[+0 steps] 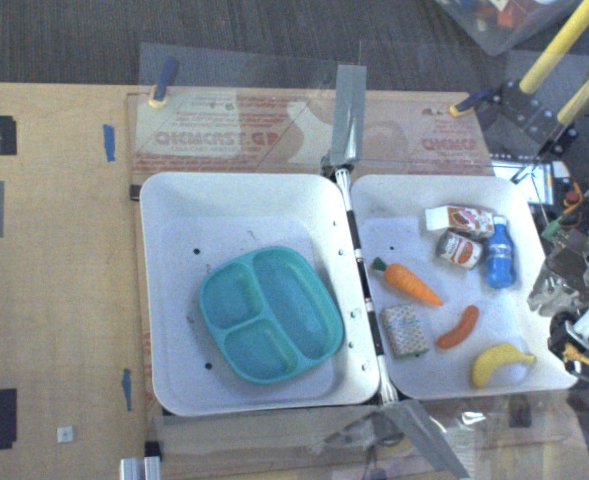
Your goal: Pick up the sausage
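Observation:
The sausage [458, 327] is a small red-orange curved piece lying on the floor of the right bin [414, 203], toward the front. It sits between a banana [498, 364] and a carrot [409, 280]. My gripper [562, 296] is at the right rim of that bin, to the right of the sausage and clear of it, with nothing seen in it. Part of it is cut off by the edge of the view.
The right bin also holds a blue bottle [499, 258], a small can [459, 250], a white carton [461, 219] and a speckled sponge [405, 330]. A teal divided plate [270, 314] lies in the left bin [174, 218]. Clamps and cables crowd the far right.

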You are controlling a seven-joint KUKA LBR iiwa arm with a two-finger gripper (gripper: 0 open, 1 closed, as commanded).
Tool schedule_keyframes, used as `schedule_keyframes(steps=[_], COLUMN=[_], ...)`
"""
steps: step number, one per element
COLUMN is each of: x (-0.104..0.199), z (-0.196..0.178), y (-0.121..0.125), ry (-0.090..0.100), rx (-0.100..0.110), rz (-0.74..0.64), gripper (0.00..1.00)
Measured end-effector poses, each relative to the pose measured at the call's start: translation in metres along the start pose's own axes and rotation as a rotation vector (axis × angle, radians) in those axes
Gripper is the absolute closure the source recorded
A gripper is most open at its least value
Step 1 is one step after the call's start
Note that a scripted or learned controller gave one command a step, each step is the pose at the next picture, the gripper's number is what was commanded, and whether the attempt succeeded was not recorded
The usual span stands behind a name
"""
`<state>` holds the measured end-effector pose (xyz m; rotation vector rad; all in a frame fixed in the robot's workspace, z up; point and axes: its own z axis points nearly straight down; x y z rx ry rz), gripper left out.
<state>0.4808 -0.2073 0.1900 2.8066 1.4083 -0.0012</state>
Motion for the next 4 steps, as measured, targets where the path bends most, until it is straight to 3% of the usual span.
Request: schedule_keyframes(steps=[1,2,3,4], x=[-0.007,-0.01,-0.01,-0.009], z=[0.003,0.003,0.008,-0.007], y=[0.002,0.006,0.006,0.006], ry=[-0.001,-0.001,0.0,0.0], rx=[0.002,0.002,0.005,0.001], rz=[0.209,0.275,0.123,0.29], gripper=[1.0,1.0,1.0,1.0])
